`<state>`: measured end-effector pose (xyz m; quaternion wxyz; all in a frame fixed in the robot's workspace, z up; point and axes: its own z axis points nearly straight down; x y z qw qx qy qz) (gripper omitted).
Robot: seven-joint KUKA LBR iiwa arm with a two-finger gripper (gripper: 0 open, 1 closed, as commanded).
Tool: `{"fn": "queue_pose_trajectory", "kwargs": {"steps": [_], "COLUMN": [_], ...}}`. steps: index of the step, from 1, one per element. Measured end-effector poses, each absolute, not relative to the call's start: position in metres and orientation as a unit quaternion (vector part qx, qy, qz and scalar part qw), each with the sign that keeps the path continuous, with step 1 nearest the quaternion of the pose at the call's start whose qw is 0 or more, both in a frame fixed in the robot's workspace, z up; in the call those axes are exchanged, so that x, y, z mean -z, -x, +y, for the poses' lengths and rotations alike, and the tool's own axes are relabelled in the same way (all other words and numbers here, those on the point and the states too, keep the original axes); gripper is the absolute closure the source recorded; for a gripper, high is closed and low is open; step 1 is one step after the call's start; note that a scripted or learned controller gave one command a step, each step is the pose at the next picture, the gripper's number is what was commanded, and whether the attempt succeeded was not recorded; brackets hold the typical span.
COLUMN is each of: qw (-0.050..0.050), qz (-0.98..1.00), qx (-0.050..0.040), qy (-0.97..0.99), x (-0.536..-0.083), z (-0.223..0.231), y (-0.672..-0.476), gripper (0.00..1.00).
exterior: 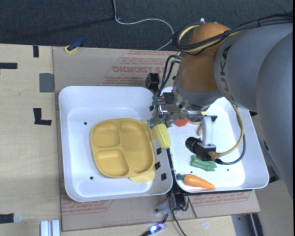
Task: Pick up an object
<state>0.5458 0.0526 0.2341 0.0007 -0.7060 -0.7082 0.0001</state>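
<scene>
Cardboard-covered worktop [88,63] is carrying two shallow white plastic bins: the left bin [71,132] is holding a yellow divided plate [122,147]. The metal pincer [162,116] is hanging over the shared rim, seemingly pinching a yellow corn cob [162,134], though its fingers' spread is indiscernible.

Bench setting, seen from above.
Cardboard sheet [137,70] covers a wooden benchtop [19,132]; beyond it, dark carpet [49,9] crossed by a white cable [137,21].

Brown cardboard [83,65] lies beneath two white bins [71,107].
</scene>
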Motion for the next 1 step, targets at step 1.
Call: {"fn": "queue_pose_trajectory", "kwargs": {"steps": [1], "qw": [0.001], "qz": [-0.708], "qx": [-0.0022], "qy": [0.707], "x": [-0.2142], "z": [0.0489], "y": [-0.5407], "gripper": [1.0]}}
